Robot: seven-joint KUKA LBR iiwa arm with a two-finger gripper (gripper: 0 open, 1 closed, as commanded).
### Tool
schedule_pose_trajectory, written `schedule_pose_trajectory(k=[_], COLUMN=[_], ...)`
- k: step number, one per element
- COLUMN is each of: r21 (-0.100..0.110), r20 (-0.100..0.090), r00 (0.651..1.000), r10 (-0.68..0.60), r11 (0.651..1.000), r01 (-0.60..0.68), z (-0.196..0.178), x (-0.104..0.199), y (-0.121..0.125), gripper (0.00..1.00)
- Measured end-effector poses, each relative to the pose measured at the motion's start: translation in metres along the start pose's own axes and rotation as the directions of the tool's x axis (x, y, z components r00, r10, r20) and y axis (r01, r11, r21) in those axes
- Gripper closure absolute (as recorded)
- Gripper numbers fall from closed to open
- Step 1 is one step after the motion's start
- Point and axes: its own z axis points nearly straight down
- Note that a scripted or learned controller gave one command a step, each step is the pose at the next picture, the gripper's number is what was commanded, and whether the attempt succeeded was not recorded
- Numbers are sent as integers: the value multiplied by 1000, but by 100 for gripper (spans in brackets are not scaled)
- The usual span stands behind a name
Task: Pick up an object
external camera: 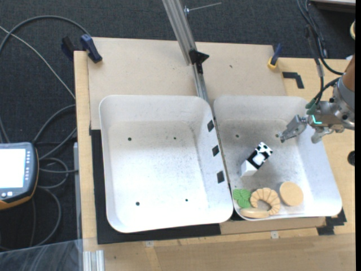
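Croissant-shaped toy (265, 201), green piece (242, 196) and round tan biscuit (291, 193) crowd the right bin's (321, 168) near edge, while the black-and-white block (256, 157) lies mid-bin, long axis slanting toward the far right. It sits left of and nearer than the gripper (304, 127) (fingers spread, nothing between them), with bare floor around it.

White bins (158, 168) speckled with black; a white block (256, 157) with black patches; at five o'clock, a green piece (241, 196), tan croissant (265, 201) and tan disc (291, 193).
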Motion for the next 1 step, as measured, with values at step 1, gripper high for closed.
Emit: schedule_pose_trajectory(k=[1], r21=[-4], r20=[1], r00=[1000], r10=[0], r11=[1000], r01=[0], z=[-2], x=[0], y=[0], gripper=[0])
